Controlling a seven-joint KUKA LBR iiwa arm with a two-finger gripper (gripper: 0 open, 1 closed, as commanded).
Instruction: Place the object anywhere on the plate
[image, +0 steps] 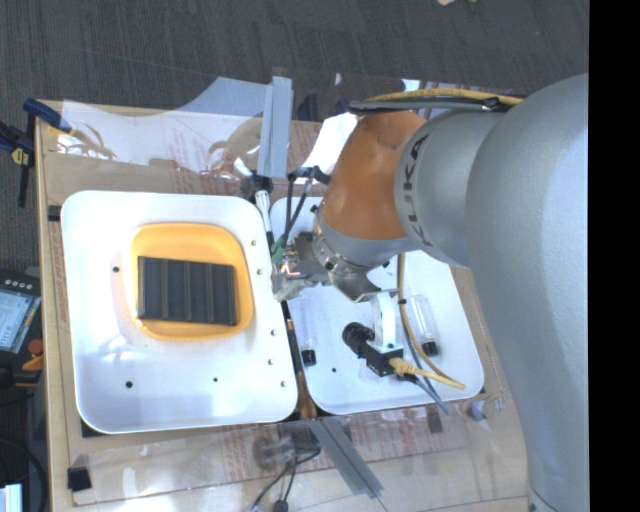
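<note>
Right bin (335, 385), claw (293, 268) near left wall

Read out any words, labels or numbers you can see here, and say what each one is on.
No text is readable.
On the device screen at the left edge: pale marks, too blurred to read.
On the sheet at the back: reddish marks, too faint to read.

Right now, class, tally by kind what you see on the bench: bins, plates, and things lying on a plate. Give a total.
Bins: 2
Plate: 1
Block on the plate: 1
Total: 4
</note>
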